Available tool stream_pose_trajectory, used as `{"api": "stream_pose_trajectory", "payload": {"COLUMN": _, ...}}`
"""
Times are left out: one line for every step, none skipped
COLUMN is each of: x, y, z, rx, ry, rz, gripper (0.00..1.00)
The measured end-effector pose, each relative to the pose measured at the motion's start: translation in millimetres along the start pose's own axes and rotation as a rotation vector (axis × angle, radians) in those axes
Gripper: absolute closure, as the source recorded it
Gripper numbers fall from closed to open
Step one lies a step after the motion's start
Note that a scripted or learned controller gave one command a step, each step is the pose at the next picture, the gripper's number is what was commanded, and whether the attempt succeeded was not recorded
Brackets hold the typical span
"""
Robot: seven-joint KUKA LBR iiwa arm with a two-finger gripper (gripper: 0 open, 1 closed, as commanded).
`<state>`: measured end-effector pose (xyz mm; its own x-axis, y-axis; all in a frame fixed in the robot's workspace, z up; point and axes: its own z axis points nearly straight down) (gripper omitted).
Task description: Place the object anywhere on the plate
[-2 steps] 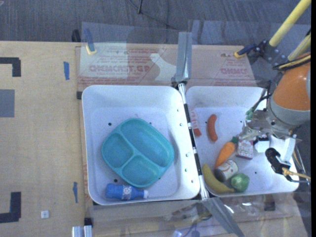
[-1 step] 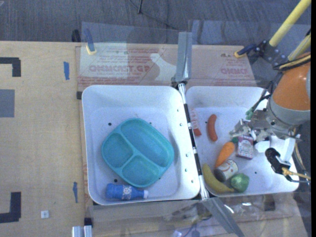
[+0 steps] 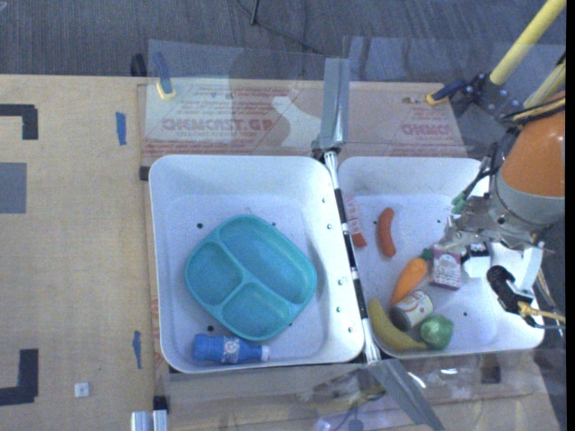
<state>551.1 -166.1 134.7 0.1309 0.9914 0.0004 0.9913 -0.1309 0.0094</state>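
The counter (image 3: 72,241) lies bare at frame left. The left bin (image 3: 171,187) holds a teal plate (image 3: 251,277) with open floor around it. The right bin (image 3: 395,182) crowds carrot (image 3: 410,278), banana (image 3: 392,327) and small carton (image 3: 446,270) at lower right, the gripper (image 3: 463,241) touching the carton; its opening I cannot tell.

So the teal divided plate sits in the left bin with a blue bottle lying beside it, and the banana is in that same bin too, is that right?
Not quite. The camera view shows the banana in the right bin, near its front edge beside the green fruit. The rest holds: the teal divided plate sits in the left bin with the blue bottle lying beside it.
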Motion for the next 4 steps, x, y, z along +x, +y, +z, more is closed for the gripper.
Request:
{"api": "stream_pose_trajectory", "payload": {"x": 70.4, "y": 13.9, "z": -34.3, "rx": 0.007, "ry": -0.001, "rz": -0.005, "gripper": 1.0}}
{"api": "stream_pose_trajectory", "payload": {"x": 55.9, "y": 18.6, "z": 45.4, "rx": 0.001, "ry": 0.002, "rz": -0.153, "gripper": 1.0}}
{"api": "stream_pose_trajectory", "payload": {"x": 6.4, "y": -73.5, "z": -21.8, "rx": 0.012, "ry": 0.0, "rz": 0.073, "gripper": 1.0}}
{"api": "stream_pose_trajectory", "payload": {"x": 39.4, "y": -77.7, "z": -4.2, "rx": 0.011, "ry": 0.0, "rz": -0.013, "gripper": 1.0}}
